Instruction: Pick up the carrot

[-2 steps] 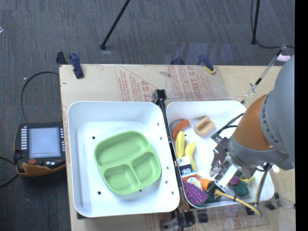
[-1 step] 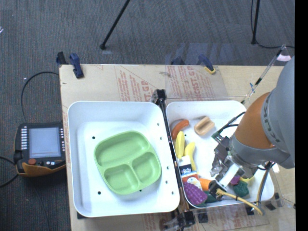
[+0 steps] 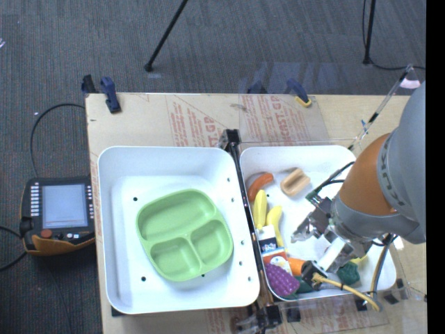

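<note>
grapes just beside carrot, bananas near

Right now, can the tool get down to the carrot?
Probably yes: the tool hangs close by the carrot, part of which lies uncovered, though the purple grapes right beside it may crowd the grasp.

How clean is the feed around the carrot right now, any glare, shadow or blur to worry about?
Camera view: lighting is even, with no hard shadows; the white left bin looks slightly washed out; the arm, close to the lens, is soft; the carrot is small, fuzzy-edged and partly hidden under the gripper.
</note>
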Tool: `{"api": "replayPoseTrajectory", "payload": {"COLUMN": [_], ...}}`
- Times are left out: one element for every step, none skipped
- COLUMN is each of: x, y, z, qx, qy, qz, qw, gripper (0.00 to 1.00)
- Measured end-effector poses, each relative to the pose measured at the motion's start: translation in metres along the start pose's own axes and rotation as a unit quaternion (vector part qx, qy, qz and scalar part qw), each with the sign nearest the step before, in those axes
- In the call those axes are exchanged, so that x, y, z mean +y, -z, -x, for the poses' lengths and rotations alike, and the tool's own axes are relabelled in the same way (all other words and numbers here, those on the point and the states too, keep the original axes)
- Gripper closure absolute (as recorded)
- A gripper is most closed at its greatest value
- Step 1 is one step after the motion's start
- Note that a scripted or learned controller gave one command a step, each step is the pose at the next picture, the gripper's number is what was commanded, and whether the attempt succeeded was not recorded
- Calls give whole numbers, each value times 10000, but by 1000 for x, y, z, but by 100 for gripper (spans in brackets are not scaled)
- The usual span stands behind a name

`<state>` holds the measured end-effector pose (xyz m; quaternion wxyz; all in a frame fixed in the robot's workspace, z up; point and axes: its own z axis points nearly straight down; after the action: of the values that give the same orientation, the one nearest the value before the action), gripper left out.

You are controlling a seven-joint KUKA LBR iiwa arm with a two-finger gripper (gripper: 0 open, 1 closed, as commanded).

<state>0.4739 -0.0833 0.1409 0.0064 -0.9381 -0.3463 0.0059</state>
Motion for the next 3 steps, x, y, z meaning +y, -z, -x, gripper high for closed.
{"api": "replayPoseTrajectory", "payload": {"x": [6, 9, -41], "y": [-50, -40, 46], "z": [-2, 2, -48], "qx": [60, 28, 41], "qy": [-794, -801, -2479], "qz": [108, 118, 31], "qw": [9968, 9967, 9688], "gripper": [0, 100, 100]}}
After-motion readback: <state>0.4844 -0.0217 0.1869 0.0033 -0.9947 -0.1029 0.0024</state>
